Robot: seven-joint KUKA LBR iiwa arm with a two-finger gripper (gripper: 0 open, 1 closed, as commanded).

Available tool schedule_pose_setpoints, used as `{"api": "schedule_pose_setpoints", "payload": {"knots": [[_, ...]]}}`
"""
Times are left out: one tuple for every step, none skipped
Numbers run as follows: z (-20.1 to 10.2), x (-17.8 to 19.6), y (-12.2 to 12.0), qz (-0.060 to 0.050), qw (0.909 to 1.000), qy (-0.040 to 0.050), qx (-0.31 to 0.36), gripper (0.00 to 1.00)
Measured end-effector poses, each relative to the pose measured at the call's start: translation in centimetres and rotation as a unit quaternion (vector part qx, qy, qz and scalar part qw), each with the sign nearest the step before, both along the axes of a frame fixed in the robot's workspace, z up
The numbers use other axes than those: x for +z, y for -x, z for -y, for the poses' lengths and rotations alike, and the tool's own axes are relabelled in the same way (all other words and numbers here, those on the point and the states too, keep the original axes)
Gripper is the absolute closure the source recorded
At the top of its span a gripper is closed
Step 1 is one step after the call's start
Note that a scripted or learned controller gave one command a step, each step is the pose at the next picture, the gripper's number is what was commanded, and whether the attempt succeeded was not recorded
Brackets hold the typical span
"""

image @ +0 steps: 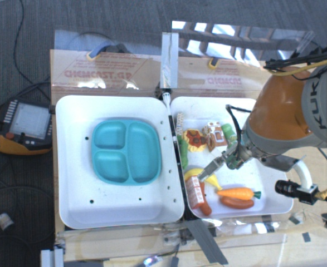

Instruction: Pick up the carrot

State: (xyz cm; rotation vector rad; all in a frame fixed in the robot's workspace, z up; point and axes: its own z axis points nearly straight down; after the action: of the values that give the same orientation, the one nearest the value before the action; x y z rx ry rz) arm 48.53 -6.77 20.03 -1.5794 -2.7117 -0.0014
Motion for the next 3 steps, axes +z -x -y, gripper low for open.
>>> {"api": "schedule_pose_setpoints", "payload": {"knots": [[0.00,0.00,0.00,0.000,1.0000,0.0000,0.000,0.00],[0.00,0.00,0.00,0.000,1.0000,0.0000,0.000,0.00],[0.00,0.00,0.00,0.000,1.0000,0.0000,0.000,0.00]]}}
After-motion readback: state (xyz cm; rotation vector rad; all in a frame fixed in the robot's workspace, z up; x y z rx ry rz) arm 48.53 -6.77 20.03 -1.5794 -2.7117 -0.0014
